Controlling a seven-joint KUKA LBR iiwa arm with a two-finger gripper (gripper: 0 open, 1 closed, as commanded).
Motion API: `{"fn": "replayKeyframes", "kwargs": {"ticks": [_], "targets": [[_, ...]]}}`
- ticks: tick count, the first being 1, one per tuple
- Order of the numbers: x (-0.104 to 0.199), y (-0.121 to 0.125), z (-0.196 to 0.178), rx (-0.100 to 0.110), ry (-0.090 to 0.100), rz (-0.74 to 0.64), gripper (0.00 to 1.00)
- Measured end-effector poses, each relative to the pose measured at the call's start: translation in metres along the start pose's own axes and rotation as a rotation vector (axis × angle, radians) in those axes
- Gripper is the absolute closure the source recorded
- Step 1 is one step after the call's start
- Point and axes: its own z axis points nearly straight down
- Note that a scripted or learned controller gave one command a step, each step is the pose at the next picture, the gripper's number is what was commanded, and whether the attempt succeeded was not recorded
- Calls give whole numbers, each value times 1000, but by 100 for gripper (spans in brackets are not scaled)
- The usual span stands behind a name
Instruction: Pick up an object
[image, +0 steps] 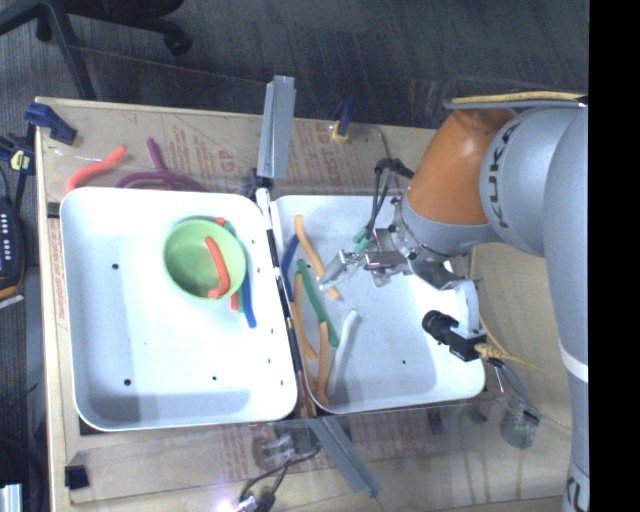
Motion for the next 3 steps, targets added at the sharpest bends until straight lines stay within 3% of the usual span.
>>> {"fn": "replayKeyframes", "kwargs": {"ticks": [1,2,3], "targets": [[-11,59,114,-5,-1,-7,0],[-10,60,104,-4,1,-12,100],[5,32,19,-7,-2,-281,100]]}}
